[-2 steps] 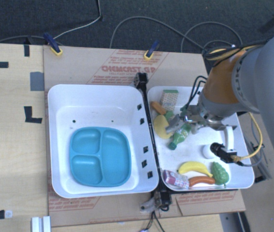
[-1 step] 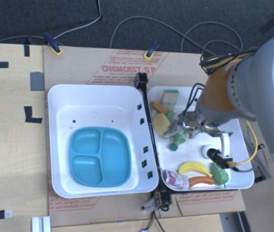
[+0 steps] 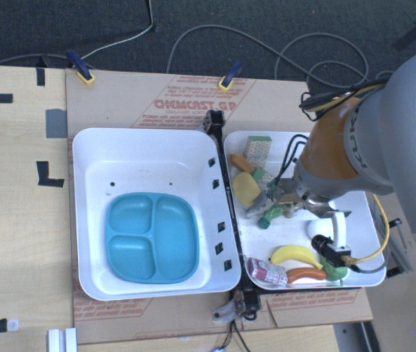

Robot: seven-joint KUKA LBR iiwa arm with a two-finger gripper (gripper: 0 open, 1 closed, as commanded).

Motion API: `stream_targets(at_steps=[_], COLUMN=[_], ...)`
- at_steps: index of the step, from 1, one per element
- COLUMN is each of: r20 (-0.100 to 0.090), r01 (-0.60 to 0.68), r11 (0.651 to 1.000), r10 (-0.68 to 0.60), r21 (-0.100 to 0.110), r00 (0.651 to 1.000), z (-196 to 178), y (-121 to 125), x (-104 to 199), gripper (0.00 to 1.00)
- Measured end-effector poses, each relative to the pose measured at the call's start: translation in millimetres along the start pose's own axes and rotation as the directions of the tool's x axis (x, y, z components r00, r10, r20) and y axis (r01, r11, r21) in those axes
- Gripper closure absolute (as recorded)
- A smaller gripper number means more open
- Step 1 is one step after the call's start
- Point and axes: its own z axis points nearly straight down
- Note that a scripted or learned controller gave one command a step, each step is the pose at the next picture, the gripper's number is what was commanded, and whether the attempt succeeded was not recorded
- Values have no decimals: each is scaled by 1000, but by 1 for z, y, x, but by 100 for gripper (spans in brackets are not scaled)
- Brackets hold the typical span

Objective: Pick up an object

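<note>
1. The task names no one object, so the likely target is whatever is lying under the gripper (image 3: 275, 202). That appears to be a small green piece (image 3: 267, 218) and a grey scrap (image 3: 254, 208), touching each other near the middle of the right bin (image 3: 296, 230), close to its left wall.
2. The gripper is hanging low over that pair, just beside or on it. The wrist and its cabling are hiding the tip, so it cannot be told whether it is spread, closed or pinching anything, and nothing is showing as held.
3. Around the target the bin is crowded. A yellow fruit (image 3: 247, 188) is sitting just above it and a carrot (image 3: 241, 163) beyond that. Both are pushed toward the same wall, probably where loose things are ending up after being dropped.
4. Toward the near rim, well apart from the gripper, a banana (image 3: 296, 254) is lying beside a packet (image 3: 268, 273) and a red pepper (image 3: 304, 275).
5. The arm (image 3: 354, 145) is reaching in from the right and bending down over the bin, a steep approach that suits a top-down grasp in clutter.
6. The risk, as a judgement: the green piece is small and is touching its neighbour, so a closing grip may be nudging it aside or catching both.
7. The left bin (image 3: 83, 196) is holding a blue plate (image 3: 152, 238) lying flat — a likely drop spot. Both bins are resting on cardboard (image 3: 193, 101), which two clips are holding to the bench.
</note>
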Motion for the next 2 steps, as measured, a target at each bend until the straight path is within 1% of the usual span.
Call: stream_targets(at_steps=[1,2], r20=[1,-4], r01=[-1,2], r11=[1000,1000], r10=[1,-2], r21=[1,6], r00=[1000,1000], z=[-9,-98], y=[0,-9], x=[-1,57], gripper=[100,100])
